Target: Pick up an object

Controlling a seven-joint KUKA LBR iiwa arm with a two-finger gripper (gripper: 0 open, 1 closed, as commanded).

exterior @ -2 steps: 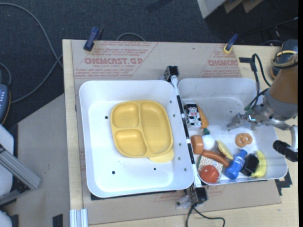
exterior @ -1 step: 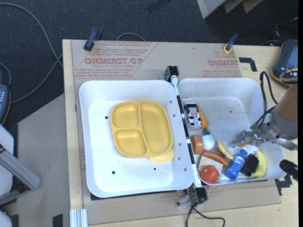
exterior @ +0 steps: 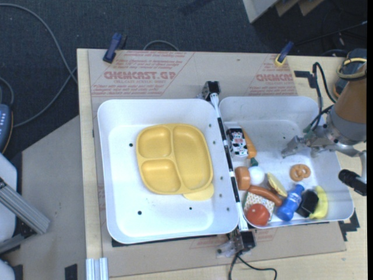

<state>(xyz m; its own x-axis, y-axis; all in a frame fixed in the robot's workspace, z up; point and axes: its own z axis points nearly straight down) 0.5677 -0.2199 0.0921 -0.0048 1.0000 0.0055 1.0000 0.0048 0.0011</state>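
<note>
While the toys lie untouched in the right bin [exterior: 274, 107], the gripper [exterior: 293, 146] hangs above its bare middle, fingers spread and pinching nothing; the pick looks not yet begun. Nearest it sits a pretzel [exterior: 300, 171], with a tomato [exterior: 258, 214] by the near wall. Board behind reads "CHEMCAST GP"

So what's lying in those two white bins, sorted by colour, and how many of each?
Yellow: 3, the divided plate, a banana, a small piece
Red: 1, tomato
Blue: 1, bottle
Brown: 1, pretzel
Orange-red: 1, sausage
White: 1, egg
Total: 8, as far as I can tell apart.
</note>
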